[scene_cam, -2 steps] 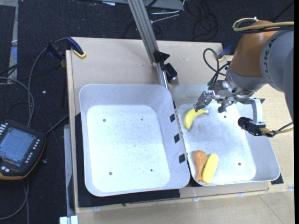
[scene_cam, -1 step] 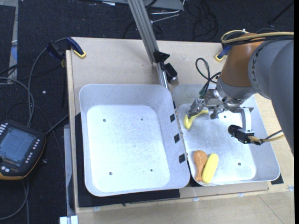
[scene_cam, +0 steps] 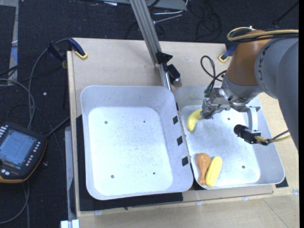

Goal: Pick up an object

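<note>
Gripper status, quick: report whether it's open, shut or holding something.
Gripper: down in the right bin, right beside the yellow object near the bin's left wall; whether it is open, shut or gripping it cannot be told.

No legible text, labels or numbers anywhere, not even on the handheld pendant's [scene_cam: 18, 151] lit screen

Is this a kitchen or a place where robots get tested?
Most likely a robot test lab, not a kitchen. A grey and orange robot arm reaches over two white bins on a wooden bench, loose cables lie on the dark floor, and a handheld control pendant sits beside the bench.
</note>
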Robot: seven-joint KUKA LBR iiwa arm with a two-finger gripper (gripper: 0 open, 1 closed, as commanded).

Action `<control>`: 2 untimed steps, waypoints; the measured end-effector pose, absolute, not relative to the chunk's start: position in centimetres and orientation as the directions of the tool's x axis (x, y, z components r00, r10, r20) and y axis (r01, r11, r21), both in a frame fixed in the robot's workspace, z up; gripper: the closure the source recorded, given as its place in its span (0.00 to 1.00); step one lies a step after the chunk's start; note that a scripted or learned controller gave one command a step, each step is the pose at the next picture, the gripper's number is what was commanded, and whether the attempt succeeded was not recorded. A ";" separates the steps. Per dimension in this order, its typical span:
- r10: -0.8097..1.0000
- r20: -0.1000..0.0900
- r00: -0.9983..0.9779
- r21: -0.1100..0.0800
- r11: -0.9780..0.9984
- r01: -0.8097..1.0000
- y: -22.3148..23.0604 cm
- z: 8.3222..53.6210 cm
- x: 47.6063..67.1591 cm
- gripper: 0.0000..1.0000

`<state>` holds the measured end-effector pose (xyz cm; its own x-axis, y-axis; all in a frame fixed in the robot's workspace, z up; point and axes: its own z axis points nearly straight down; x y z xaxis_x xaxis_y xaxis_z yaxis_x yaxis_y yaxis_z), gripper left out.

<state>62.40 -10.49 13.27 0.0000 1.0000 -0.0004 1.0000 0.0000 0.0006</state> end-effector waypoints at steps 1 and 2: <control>1.000 -0.001 0.000 0.004 0.000 1.000 -11.2 17.9 62.8 1.00; 1.000 -0.001 0.000 0.006 0.000 1.000 -11.0 24.2 62.9 1.00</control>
